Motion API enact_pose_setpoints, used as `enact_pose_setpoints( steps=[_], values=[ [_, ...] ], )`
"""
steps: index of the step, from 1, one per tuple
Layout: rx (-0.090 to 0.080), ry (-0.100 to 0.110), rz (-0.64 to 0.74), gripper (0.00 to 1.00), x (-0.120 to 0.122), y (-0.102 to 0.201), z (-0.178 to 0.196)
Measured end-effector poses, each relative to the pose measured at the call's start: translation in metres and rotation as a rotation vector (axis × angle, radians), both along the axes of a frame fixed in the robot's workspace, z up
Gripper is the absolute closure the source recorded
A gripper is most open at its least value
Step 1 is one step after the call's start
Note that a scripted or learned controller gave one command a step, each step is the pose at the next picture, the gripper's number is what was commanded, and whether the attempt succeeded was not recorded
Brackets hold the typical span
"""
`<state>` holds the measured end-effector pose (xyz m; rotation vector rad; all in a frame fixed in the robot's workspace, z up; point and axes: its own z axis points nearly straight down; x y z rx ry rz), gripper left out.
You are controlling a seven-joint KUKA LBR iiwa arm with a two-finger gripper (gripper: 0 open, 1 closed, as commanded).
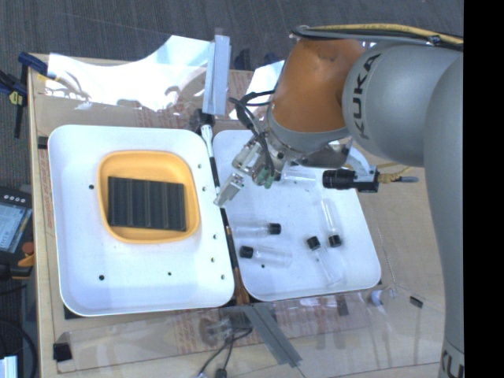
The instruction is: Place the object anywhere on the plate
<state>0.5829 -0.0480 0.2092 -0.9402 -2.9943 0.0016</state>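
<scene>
A yellow plate [146, 166] with a dark ridged middle lies in the left bin [71, 227]. Several clear tubes with black caps lie in the right bin [358, 270]: one [260, 229] near the middle, one [266, 253] below it, and two [328, 215] [327, 263] further right. My gripper [229, 183] hangs over the right bin's left edge, close to the divider between the bins. It is open, with nothing visible between its fingers [245, 158]. It is right of the plate and above-left of the tubes.
The arm's orange band [319, 85] and grey body cover the right bin's upper part. A grey upright bar [216, 73] and crumpled clear plastic [126, 77] stand behind the bins. Black cables run at the wrist [252, 105].
</scene>
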Motion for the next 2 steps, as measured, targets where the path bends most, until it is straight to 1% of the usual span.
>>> enact_pose_setpoints(
  steps=[2],
  values=[
    [0.000, 0.000, -0.001, 0.00, -0.0001, -0.0007, 0.0000]
  ],
)
